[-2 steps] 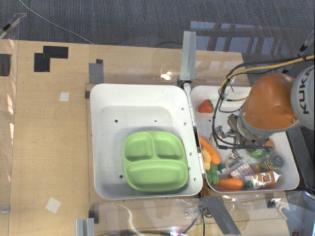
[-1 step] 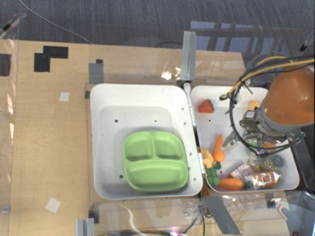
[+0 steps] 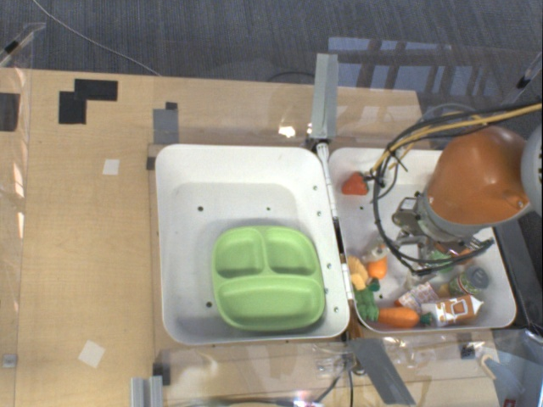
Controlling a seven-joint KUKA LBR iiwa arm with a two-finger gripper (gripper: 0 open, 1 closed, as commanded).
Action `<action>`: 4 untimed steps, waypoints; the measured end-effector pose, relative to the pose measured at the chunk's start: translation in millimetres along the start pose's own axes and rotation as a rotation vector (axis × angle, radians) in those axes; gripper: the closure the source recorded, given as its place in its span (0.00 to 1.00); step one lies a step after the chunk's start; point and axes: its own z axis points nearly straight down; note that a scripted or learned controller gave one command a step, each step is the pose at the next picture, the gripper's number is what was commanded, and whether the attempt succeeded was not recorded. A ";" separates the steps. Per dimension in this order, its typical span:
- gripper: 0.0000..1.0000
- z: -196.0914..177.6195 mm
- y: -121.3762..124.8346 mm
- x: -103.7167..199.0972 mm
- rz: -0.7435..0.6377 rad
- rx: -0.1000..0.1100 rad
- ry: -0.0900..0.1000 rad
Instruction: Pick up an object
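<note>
The right bin (image 3: pixel 366 227) holds a heap of small toys along its near side. Among them are an orange carrot (image 3: pixel 398 317), a small orange piece (image 3: pixel 376 268), a yellow piece (image 3: pixel 359 273), a green piece (image 3: pixel 366 299) and a labelled packet (image 3: pixel 450 309). A red strawberry-like toy (image 3: pixel 355 184) lies alone near the bin's far left corner. The arm's orange band (image 3: pixel 479 176) hangs over the right part of this bin, and the gripper (image 3: pixel 439 265) points down into the toy heap below it. Cables and the wrist hide its tips.
The left bin (image 3: pixel 182 227) carries a green divided tray (image 3: pixel 269 277) in its near half. A metal divider post (image 3: pixel 323 100) stands between the bins at the back. Black cables (image 3: pixel 394 219) loop to the left of the wrist.
</note>
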 end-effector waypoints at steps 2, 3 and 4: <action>0.00 6.4 6.5 -8.9 0.129 0.003 0.000; 1.00 -7.8 3.9 -15.8 0.124 0.017 -0.016; 1.00 -157.9 -15.9 -77.9 0.345 0.002 -0.003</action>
